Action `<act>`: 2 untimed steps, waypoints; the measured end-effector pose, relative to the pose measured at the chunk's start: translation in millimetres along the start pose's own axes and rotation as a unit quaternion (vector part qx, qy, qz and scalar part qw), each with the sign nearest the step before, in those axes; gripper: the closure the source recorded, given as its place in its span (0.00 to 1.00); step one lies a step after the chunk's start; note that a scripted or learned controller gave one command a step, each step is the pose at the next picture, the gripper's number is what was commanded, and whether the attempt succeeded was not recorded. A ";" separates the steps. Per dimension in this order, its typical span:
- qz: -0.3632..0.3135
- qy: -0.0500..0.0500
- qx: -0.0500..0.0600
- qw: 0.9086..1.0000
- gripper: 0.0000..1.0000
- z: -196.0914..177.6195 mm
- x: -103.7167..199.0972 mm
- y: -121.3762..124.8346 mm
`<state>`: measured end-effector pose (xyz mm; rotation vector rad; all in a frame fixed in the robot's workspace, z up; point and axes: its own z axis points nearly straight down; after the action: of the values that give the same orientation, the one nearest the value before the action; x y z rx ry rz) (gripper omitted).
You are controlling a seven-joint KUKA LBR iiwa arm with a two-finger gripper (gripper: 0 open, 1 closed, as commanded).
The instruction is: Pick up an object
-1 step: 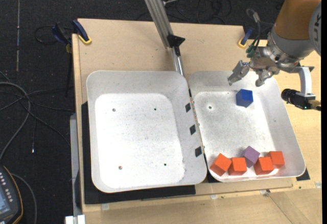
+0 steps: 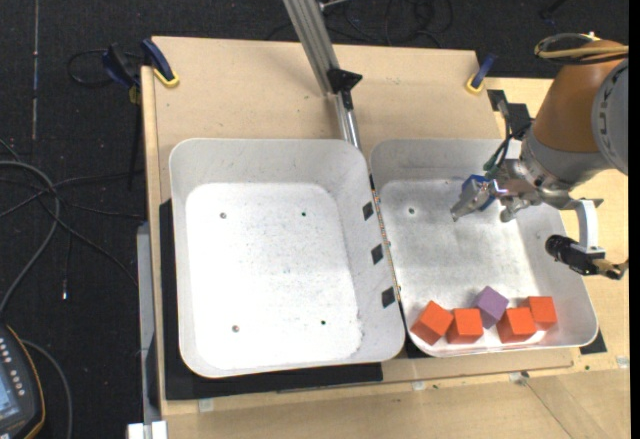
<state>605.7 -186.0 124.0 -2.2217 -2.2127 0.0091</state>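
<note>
Left bin (image 2: 200, 167) beside right bin (image 2: 420, 162)

Tan worktop (image 2: 250, 97), two white bins sitting side by side on it.

The left bin (image 2: 190, 177) and right bin (image 2: 400, 162) meet edge to edge at the middle, both resting on a dark mat (image 2: 170, 367) showing at the near left. Yellow-tipped clamps grip the far corners, one left (image 2: 160, 65), one right (image 2: 480, 75).

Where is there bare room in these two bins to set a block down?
The left bin has open floor from wall to wall. In the right bin, the floor is bare between the gripper and the row of blocks. It is crowded along the near wall, where four orange blocks and a purple block sit together.
</note>
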 end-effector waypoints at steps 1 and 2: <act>-0.004 -0.001 -0.006 1.000 0.00 21.4 -13.4 62.1; -0.004 -0.001 -0.006 1.000 1.00 9.5 -13.1 61.2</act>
<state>666.8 -199.4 114.0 -2.2200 -2.2289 -0.0014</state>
